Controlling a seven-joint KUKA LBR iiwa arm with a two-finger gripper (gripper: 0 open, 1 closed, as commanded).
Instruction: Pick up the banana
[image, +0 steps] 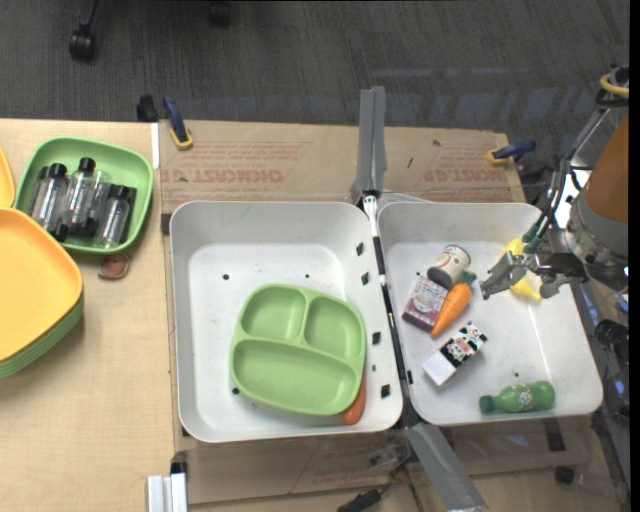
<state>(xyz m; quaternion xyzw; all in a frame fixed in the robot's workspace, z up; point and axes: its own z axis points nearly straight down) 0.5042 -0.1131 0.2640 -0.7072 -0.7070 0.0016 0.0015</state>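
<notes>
Camera view, looking down at a slant on the bench: the grey arm reaches in from the right, its gripper low over the right bin, fingers spread apart with nothing seen between them. The banana, yellow and largely hidden by the gripper, lies just beside and partly under the fingers, near the bin's right wall. To its left a carrot leans across a purple-and-white packet, whose print is too small to read, with a small can touching them above. Nearer the front lie a black-and-white patterned box and a green bottle on its side. The left bin holds a green divided plate, an orange item peeking from under its lower right rim. Behind both bins, cardboard bears red print, upside down, reading "CHEMCAST GP". On the wooden table at left, a green tray carries dark-capped bottles, beside stacked yellow plates.
</notes>
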